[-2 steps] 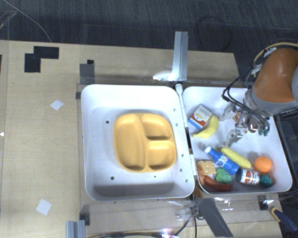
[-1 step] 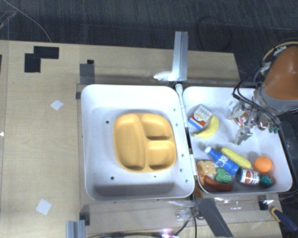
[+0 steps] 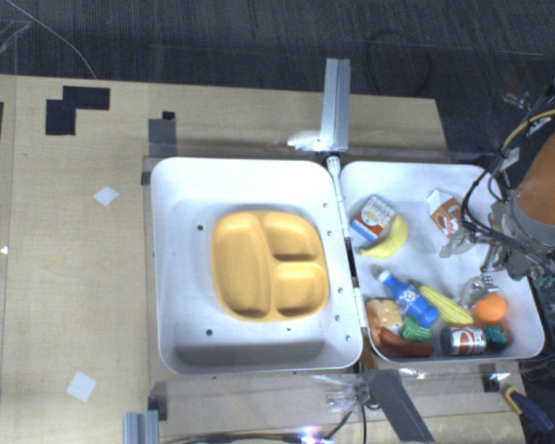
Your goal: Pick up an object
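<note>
tray (image 3: 266,264) in left bin (image 3: 171,248), toys (image 3: 416,308) right

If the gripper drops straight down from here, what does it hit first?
Probably the orange ball, which sits right under the gripper in the right bin. The corn cob lies just beside it. Depth is hard to judge from this slanted view.

Your arm (image 3: 548,185) reaches in from the right, orange band uppermost, its gripper (image 3: 486,265) pointing down, low over the right side.
</note>
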Robot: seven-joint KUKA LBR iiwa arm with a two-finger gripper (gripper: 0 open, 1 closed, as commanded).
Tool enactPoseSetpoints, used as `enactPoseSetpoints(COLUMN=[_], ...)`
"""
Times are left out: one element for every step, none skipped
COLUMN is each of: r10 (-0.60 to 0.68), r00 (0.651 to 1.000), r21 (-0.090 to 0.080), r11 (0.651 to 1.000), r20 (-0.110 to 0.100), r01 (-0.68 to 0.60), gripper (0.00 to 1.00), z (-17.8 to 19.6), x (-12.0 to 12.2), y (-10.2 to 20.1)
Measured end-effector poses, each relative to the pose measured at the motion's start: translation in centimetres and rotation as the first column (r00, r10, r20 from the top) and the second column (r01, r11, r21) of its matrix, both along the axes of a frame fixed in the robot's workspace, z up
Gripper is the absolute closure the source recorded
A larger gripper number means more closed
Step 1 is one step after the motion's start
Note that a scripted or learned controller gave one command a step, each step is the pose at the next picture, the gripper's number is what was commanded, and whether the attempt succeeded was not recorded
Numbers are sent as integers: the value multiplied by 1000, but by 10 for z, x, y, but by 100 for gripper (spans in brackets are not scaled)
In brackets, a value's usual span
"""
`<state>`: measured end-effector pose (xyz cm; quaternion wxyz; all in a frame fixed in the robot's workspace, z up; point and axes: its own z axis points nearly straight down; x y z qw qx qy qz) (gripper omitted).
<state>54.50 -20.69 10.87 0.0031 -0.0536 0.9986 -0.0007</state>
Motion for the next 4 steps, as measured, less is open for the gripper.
enactPoseSetpoints(r10=[-6, 325, -49, -33], r00=[1000, 946, 999, 999], r21=[4, -3, 1, -1], r11=[1000, 946, 999, 999], r20=[-1, 4, 4, 2], r01=[6, -325, 49, 33], gripper=[0, 0, 0, 0], z=[-19, 95, -12, 1], x=[58, 53, 63, -46], y=[46, 44, 20, -1])
